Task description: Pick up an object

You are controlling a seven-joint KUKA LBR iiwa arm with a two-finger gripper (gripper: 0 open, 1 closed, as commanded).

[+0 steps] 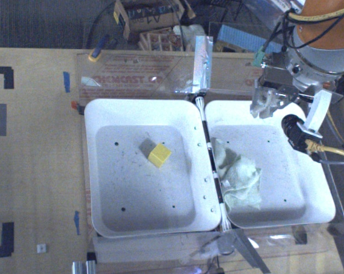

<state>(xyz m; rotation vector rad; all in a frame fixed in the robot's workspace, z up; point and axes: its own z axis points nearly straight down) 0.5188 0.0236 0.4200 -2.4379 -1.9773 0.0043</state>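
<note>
**Tool above the right bin**

The tool (267, 103) hangs over the right bin's (318, 207) far edge; how far open, I cannot tell. A pale crumpled cloth (238, 176) lies below. A yellow block (159, 154) sits in the left bin (98, 164).

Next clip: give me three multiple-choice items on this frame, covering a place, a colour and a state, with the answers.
1. Where does the crumpled pale cloth lie?
A. left white bin
B. right white bin
C. on the bench

2. What colour is the small block in the left white bin?
A. yellow
B. red
C. blue

3. Where is the tool?
A. pressed on the block
B. gripping the cloth
C. above the right bin's far edge, apart from the cloth

Answers: 1 B, the cloth sits against that bin's left wall. 2 A, its faces are yellow. 3 C, bare bin floor separates tool and cloth.
</note>
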